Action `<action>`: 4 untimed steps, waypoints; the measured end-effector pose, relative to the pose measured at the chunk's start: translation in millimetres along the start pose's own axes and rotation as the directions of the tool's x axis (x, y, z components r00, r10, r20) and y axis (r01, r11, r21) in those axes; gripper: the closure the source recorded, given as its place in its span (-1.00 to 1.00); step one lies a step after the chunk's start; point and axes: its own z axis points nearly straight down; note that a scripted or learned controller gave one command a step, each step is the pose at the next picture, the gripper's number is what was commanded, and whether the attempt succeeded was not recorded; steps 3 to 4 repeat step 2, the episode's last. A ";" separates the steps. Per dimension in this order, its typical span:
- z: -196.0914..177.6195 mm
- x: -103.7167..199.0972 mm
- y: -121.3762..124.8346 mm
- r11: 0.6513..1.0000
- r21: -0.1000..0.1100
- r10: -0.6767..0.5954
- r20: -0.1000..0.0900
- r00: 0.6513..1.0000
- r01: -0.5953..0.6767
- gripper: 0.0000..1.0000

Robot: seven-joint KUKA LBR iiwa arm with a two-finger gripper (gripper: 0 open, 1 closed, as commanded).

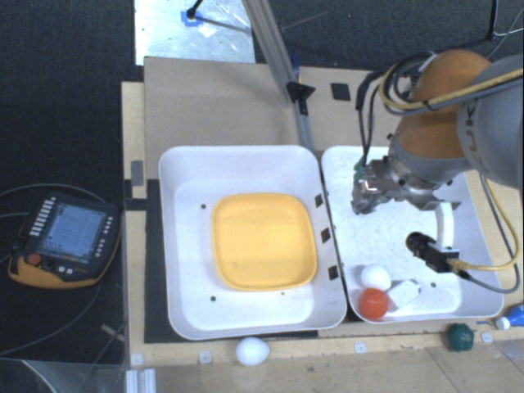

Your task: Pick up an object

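Note:
My gripper point(363, 196) hangs over the far left part of the right bin point(479, 301), close to the wall it shares with the left bin. In that bin's near left corner lie a white ball point(375, 276), a red ball point(374, 303) just in front of it, and a small white block point(405, 291) to their right. These three sit well below the gripper in the view, apart from it. A square yellow plate point(264, 240) lies flat in the middle of the left bin point(184, 219).
On the bench in front of the bins lie a white egg-shaped thing point(252, 351) and, at the right, a dark green ball point(460, 336) and a small blue thing point(509, 321). A teach pendant point(62, 242) rests on the floor far left.

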 end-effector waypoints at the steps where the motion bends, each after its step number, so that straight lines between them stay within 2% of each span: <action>1: -13.8 49.7 1.3 1.000 -0.001 0.000 0.000 1.000 0.000 1.00; 2: -11.6 108.2 10.4 1.000 0.000 -0.001 0.000 1.000 0.001 1.00; 4: -11.6 108.2 10.4 1.000 0.000 -0.001 0.000 1.000 0.001 1.00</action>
